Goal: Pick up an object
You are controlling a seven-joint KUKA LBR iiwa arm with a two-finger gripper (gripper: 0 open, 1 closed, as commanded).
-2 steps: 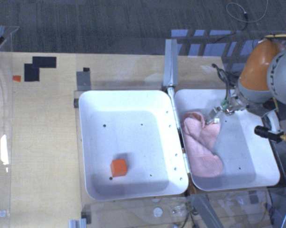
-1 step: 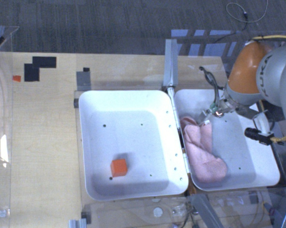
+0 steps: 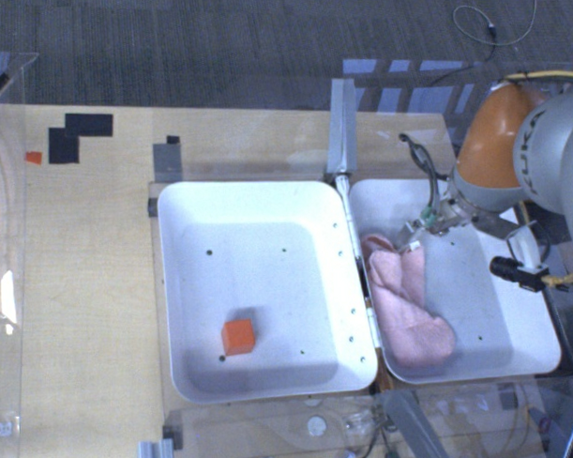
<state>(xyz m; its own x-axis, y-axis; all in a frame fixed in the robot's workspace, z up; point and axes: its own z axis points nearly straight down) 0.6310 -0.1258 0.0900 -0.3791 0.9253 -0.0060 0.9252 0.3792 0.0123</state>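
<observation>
The light wooden surface (image 3: 83, 306) is carrying two white bins: the left bin (image 3: 257, 201) is lying just beside the right bin (image 3: 530, 351), a grey metal divider (image 3: 340, 128) rising behind their shared edge. Left of the left bin, black tape patches (image 3: 77, 135) and a small orange mark (image 3: 33, 158) are sitting on the wood.

Small orange cube (image 3: 239, 337), resting flat on the floor of the left bin (image 3: 258, 215), lower left of centre frame. Pink cloth (image 3: 408, 306), crumpled and elongated, lying along the left wall of the right bin (image 3: 516, 347), right of centre.
</observation>
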